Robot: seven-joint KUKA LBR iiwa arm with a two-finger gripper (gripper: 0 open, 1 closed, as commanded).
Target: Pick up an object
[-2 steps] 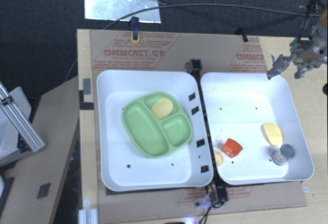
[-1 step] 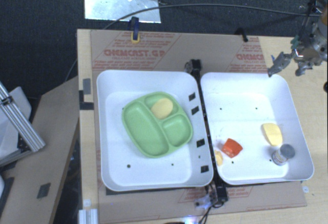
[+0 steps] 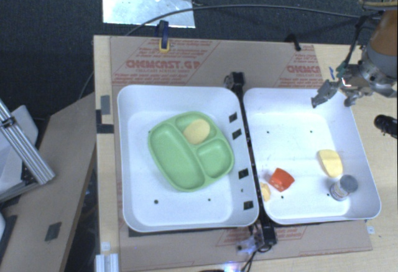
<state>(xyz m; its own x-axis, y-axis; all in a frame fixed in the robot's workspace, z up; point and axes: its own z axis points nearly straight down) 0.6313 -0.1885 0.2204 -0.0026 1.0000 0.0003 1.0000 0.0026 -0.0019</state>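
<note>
My gripper [image 3: 336, 95] hangs over the far right corner of the right bin [image 3: 298, 120], its two fingers spread apart with nothing between them. Well below it in that bin lie a yellow block [image 3: 330, 162], a small grey cylinder [image 3: 342, 187], a red-orange piece [image 3: 281, 179] and a small yellow bit [image 3: 265, 191] at the bin's left wall. In the left bin [image 3: 143, 202] sits a green divided tray [image 3: 166, 159] with a yellow round object [image 3: 198, 131] in its upper compartment.
Black clips [image 3: 239, 134] run along the seam between the two bins. A cardboard sheet [image 3: 186, 59] lies under the bins. A cable [image 3: 261, 9] arcs across the back. A metal frame [image 3: 25, 146] stands at the left.
</note>
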